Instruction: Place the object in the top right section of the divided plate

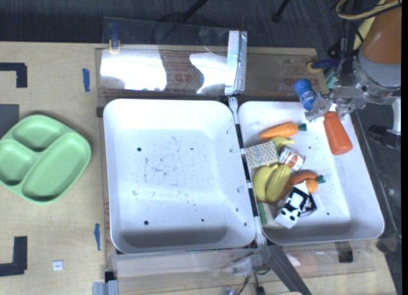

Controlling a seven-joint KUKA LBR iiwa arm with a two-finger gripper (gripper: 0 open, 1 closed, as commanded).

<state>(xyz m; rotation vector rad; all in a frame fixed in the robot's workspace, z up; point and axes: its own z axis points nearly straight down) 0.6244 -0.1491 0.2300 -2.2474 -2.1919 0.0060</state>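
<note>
the gripper (333, 106) hung over the right bin (363, 179), its grip unclear; picking seemed unfinished, the plate (43, 158) far left.

The grey KUKA arm with its orange band reaches in from the right, its two-finger gripper (331, 106) lowered at the view's upper right.

Glossy green plastic plate (42, 158), wooden bench (51, 64)
</note>
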